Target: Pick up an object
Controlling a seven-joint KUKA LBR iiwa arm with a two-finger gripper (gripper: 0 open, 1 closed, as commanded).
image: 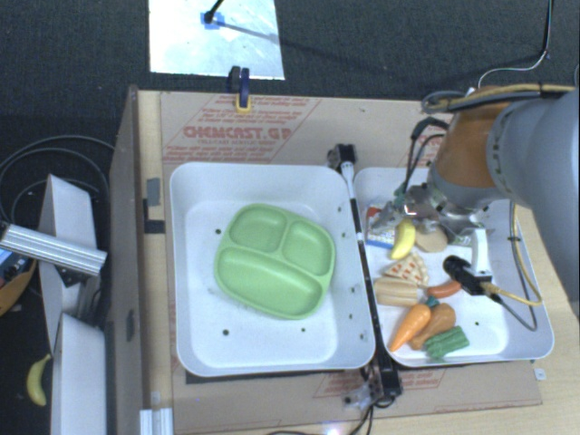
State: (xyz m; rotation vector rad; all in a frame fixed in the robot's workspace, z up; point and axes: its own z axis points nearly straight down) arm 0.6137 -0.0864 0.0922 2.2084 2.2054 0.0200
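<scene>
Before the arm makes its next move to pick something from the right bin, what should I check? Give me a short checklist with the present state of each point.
1. Gripper is over the right bin, near the toys: ok.
2. Something is held between the fingers: cannot tell, the wrist hides them.
3. Target is near: the banana lies just below the gripper: ok.
4. Target is free of its neighbours: not ok, the banana lies close against other toys.
5. Other toys, such as the carrot and the green vegetable, lie away from the gripper: ok.
6. The green tray sits in the left bin, out of the way: ok.

toy foods (424, 299) piled in right bin (526, 333), banana (403, 239) upright
</scene>
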